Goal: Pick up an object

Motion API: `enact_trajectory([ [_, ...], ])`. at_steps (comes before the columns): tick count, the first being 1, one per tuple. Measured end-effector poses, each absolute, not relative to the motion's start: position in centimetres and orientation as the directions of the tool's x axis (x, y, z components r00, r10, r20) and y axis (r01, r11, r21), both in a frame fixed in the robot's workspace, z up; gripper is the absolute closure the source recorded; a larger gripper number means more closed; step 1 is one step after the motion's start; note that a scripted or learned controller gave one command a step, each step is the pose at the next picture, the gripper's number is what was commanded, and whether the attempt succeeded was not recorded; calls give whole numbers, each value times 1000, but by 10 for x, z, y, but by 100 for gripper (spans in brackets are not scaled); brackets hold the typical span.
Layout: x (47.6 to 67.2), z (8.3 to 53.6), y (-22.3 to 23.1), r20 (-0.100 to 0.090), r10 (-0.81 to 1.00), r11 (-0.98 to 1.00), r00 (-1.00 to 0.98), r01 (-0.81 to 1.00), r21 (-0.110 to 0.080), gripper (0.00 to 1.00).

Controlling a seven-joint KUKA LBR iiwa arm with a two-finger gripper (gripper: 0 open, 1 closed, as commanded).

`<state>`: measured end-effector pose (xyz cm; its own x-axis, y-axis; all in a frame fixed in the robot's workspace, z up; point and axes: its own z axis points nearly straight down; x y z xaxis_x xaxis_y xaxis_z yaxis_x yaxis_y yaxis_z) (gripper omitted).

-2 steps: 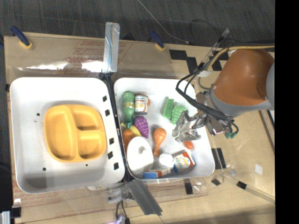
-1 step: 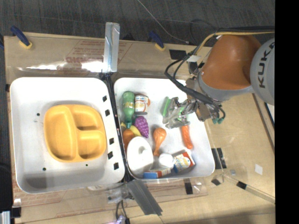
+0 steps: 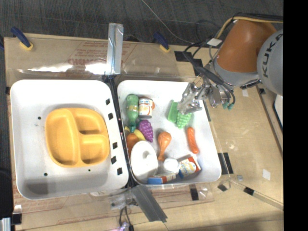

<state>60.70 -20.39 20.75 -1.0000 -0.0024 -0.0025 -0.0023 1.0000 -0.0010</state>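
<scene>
Bins: two white bins side by side, left bin [image 3: 21, 129] and right bin [image 3: 211, 148], touching along the middle.
Near edge of right bin: one blue-and-red flat item [image 3: 161, 179], one white cup [image 3: 170, 165], one small carton [image 3: 188, 167], all close together against the near wall.
Roll: one white roll [image 3: 143, 159], near-left corner of the right bin.
Middle of right bin: one drumstick [image 3: 163, 141], one orange carrot [image 3: 192, 139] to its right, one purple grape bunch [image 3: 146, 130], one yellow-orange piece [image 3: 133, 138] beside the grapes.
Far-left of right bin: one green bottle [image 3: 132, 106] lying lengthwise, one small can [image 3: 145, 107] just to its right.
Tray: one yellow tray [image 3: 77, 136] with three compartments, in the middle of the left bin.
Green toy: one green block [image 3: 177, 114], bumpy on its right half, far-right part of the right bin, directly under the gripper.
Gripper: gripper [image 3: 190, 102] low over the green toy's far end; whether its fingers are apart or together I cannot tell.
Arm: one arm [image 3: 248, 47] reaching in from the far right, slanting down and left, orange band above the wrist.
Clamps: two blue clamps [image 3: 21, 38] and [image 3: 161, 40] on the far edge of the bench.
</scene>
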Motion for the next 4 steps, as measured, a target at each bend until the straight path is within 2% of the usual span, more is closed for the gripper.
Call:
enact_trajectory([
  [1, 658, 225, -196, -5, 35, 999, -999, 35, -1, 100],
  [2, 574, 179, -210, 1, -246, 969, -969, -246, 0, 100],
  [3, 658, 160, -143, -3, -258, 966, -966, -258, 1, 100],
  [4, 658, 216, -115, -7, -157, 988, -988, -157, -2, 100],
])
